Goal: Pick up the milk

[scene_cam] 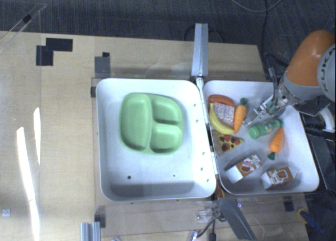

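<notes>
You've got two bins side by side on the desk (63,145). Left bin (110,182): a divided tray (151,122) sits in its middle-rear. Right bin (307,174): sandwich (223,109) and banana (218,123) at rear left w/ a carrot (239,117) just right of them; bottle (264,128) mid-bin, second carrot (276,141) to its front right, pizza slice (230,142) front of the banana. Along the front, two cartons: milk (244,167) left, other carton (277,177) right. Arm's jaws hang over the bottle, rear right.
</notes>
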`<state>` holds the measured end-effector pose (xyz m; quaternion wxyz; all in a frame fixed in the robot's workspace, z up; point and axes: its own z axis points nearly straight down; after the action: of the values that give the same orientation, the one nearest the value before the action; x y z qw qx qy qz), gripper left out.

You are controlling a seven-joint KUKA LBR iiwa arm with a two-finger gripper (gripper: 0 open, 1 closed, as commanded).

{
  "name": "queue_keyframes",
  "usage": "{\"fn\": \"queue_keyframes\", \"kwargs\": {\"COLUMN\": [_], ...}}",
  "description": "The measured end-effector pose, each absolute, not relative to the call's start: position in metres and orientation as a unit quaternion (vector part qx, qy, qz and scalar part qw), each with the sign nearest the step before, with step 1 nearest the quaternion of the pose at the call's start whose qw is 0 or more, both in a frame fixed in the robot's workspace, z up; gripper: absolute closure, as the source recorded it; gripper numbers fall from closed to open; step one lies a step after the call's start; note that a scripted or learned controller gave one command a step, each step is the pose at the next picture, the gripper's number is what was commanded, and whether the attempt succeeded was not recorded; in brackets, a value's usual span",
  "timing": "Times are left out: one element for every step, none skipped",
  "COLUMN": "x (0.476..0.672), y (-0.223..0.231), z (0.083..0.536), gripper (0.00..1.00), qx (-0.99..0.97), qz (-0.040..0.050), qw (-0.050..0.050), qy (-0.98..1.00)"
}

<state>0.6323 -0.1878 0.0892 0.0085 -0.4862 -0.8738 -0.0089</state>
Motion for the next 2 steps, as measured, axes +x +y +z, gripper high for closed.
{"fn": "queue_keyframes", "kwargs": {"x": [0.672, 0.625], "y": [-0.192, -0.201], "z": [0.151, 0.102], "gripper": [0.0, 0.0], "qx": [-0.479, -0.435], "qz": [-0.0018, -0.0034], "qw": [-0.006, -0.01], "qy": [-0.878, -0.9]}}
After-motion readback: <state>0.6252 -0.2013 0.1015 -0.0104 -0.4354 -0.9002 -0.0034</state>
